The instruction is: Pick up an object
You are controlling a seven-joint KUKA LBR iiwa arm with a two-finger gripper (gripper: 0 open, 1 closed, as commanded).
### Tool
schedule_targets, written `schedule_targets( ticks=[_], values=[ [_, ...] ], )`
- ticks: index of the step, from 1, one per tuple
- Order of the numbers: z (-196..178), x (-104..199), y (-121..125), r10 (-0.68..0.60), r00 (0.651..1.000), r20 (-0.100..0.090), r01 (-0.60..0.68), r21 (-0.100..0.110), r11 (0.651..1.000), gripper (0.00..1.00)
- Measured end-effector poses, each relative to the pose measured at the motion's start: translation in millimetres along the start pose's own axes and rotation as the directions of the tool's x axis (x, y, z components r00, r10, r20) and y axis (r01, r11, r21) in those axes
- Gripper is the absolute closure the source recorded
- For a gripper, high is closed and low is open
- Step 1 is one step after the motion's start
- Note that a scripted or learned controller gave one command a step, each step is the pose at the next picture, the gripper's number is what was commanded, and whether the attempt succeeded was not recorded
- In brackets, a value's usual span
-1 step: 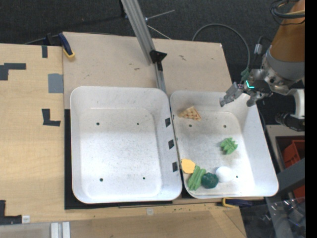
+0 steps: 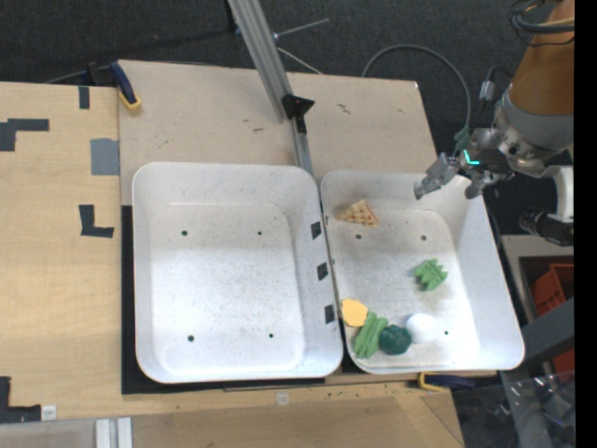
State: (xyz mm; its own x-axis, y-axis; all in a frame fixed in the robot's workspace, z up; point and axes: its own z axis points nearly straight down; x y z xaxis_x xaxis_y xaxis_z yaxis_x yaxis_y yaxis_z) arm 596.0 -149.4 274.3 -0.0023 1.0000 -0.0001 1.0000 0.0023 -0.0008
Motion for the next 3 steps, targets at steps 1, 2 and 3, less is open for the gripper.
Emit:
schedule_targets(
  ticks=[1, 2, 3],
  values=[
    [43, 1, -2, 0.001, 1.000, 0.000, -0.001, 0.004, 1.000, 0.00],
    [108, 5, -5, 0.001, 1.000, -0.001, -0.001, 0.008, 1.000, 0.00],
    [165, 15, -9, 0.001, 1.000, -0.001, -0.001, 0.007, 1.000, 0.00]
  ],
)
